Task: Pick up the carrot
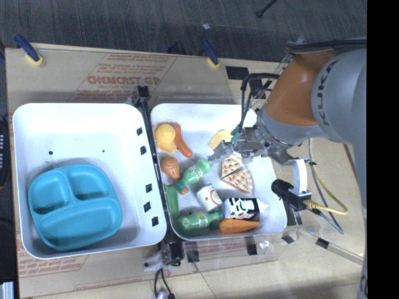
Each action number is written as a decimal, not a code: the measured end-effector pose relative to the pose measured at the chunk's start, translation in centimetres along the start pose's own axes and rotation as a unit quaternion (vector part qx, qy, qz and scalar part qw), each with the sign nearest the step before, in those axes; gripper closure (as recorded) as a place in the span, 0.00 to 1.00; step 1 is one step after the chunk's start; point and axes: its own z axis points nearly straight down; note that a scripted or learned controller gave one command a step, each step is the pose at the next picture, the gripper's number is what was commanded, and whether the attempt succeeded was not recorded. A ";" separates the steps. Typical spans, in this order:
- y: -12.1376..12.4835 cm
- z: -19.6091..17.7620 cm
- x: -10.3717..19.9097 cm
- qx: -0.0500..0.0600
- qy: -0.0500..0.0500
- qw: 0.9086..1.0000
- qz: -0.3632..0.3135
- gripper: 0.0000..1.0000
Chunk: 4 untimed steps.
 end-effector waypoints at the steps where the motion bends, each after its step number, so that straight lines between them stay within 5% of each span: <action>1: 9.5 10.6 1.6 -0.008 -0.003 0.999 0.049 0.00; 2: 12.1 11.3 -6.9 -0.002 -0.003 1.000 -0.004 0.00; 3: 10.9 11.5 0.5 0.000 0.000 0.998 0.064 0.00; 4: 5.8 11.5 -2.3 0.001 -0.002 0.994 0.112 0.00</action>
